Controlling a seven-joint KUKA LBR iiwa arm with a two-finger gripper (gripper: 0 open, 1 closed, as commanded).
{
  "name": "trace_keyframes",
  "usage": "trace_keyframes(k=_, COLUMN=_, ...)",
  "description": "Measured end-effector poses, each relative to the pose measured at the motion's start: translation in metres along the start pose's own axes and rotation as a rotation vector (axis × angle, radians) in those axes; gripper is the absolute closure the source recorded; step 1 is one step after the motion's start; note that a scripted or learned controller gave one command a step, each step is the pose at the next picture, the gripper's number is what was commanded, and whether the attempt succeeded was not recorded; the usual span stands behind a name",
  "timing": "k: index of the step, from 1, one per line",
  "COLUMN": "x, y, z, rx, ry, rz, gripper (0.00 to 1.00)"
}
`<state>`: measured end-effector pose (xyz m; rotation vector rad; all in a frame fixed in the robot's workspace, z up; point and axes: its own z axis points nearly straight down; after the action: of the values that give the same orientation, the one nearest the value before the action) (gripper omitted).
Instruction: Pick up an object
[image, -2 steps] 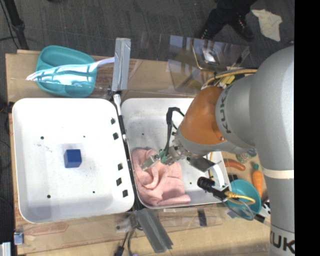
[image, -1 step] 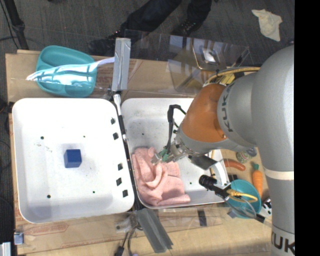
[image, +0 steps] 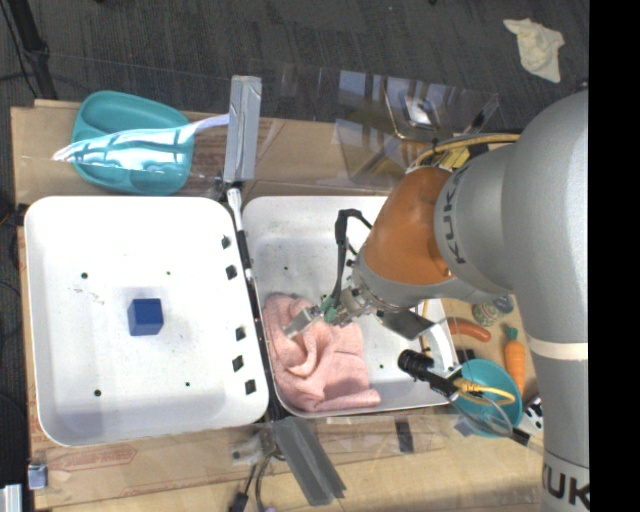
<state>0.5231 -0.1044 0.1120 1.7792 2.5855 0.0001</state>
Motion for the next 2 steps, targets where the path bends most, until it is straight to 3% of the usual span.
trace_keyframes(k=1, x=-0.0038, y=0.0311, z=0.0206, rx=0.004, ry=0.003, rz=0.085, gripper=0.0)
trace_keyframes(k=2, x=-0.0037, y=0.0314, z=0.0108, rx=0.004, ry=0.003, rz=0.082, gripper=1.0)
